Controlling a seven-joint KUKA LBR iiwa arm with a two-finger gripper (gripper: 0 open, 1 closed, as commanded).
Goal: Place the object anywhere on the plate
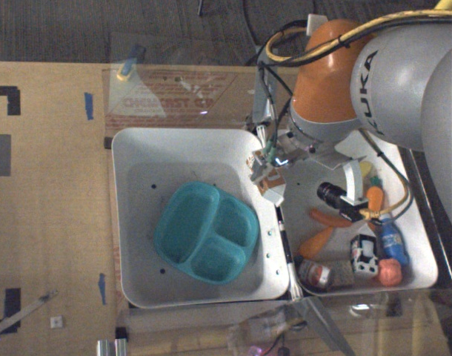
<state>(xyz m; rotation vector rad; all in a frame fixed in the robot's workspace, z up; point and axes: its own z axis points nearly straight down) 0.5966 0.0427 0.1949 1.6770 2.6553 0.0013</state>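
Camera view: cardboard-covered bench (48, 199), dark carpet (100, 13) behind, white bins (130, 221).

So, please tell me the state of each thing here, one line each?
Teal plate: lies flat in the left bin, nothing on it.
Gripper: over the wall between the bins, fingers unclear.
Pink ball: rests in the right bin.
Blue bottle: lies on its side.
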